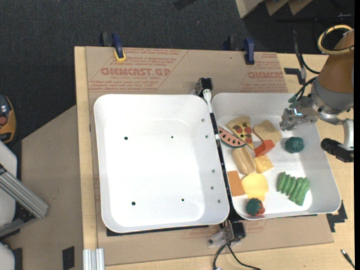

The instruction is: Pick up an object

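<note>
Over right bin (332,187), hand (290,118) poised above teal ball (293,145).

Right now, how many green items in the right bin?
2. A dark green round piece sits near the bin's right side, just below the gripper. A light green ridged bunch lies toward the bin's near right corner. Others may hide under the piled toys.

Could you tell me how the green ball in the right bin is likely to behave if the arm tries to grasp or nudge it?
The green ball looks round and smooth, so it would probably roll when nudged. It sits apart from the other toy food, so little would stop it before the right bin wall. It is likely light, and may squirt from a two-finger pinch.
</note>
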